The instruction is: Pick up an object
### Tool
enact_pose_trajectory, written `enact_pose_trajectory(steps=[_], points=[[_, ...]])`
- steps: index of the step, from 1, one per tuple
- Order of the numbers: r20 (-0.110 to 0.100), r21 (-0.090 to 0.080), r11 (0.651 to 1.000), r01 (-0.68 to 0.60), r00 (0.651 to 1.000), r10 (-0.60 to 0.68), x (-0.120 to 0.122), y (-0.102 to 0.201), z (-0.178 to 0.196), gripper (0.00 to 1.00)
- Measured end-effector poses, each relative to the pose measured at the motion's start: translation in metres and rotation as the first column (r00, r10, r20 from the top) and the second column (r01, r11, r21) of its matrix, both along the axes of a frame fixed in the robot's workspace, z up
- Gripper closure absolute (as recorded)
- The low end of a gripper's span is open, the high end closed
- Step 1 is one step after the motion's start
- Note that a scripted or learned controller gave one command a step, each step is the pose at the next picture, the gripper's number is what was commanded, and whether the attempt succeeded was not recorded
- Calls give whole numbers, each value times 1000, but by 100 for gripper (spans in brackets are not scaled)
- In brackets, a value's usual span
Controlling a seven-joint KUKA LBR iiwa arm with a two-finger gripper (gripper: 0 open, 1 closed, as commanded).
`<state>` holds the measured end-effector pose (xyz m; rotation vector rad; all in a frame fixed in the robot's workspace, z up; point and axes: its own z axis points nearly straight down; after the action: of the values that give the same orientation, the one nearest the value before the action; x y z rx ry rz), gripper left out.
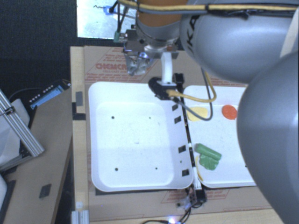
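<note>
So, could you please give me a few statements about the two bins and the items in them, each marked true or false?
1. The green object lies in the right bin. True.
2. The orange disc lies in the left bin. False: it lies in the right bin.
3. The gripper hangs above the far edge of the left bin. True.
4. The green object touches the orange disc. False: they lie apart.
5. A yellow object lies left of the orange disc. True.

Single fixed camera above bench (46,139), angled down, close over both bins (135,139)
</note>
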<state>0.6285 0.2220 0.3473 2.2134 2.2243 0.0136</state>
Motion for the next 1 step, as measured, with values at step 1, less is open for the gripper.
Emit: enact_pose_trajectory(steps=[1], points=[[-1, -2, 1000, -1, 1000, 1, 42, 13, 23, 100]])
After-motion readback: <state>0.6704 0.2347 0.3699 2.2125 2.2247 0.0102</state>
